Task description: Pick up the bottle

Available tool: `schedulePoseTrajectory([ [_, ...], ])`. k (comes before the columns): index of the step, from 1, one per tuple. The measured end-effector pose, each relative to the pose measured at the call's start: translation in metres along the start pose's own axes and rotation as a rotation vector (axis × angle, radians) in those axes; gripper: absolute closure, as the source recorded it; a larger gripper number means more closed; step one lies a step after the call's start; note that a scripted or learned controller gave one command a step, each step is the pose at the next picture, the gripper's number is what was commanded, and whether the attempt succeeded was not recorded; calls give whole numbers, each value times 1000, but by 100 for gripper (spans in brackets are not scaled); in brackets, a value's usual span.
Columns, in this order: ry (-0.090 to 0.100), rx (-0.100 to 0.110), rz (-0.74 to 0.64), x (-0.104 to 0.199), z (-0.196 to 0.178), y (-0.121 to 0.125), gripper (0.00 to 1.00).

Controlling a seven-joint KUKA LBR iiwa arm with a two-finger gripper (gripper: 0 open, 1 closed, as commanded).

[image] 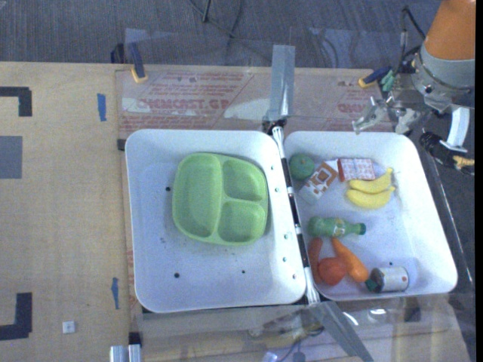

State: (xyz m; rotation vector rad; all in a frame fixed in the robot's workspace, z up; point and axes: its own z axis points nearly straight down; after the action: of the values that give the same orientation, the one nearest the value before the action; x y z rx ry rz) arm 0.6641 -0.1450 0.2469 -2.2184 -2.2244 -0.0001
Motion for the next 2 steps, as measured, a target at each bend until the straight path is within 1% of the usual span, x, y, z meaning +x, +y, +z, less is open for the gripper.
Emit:
schedulePoseTrajectory([
  [1,-5,-31,-134,36,131,-17,0],
  [2,-4,-55,5,33,139,-65,0],
])
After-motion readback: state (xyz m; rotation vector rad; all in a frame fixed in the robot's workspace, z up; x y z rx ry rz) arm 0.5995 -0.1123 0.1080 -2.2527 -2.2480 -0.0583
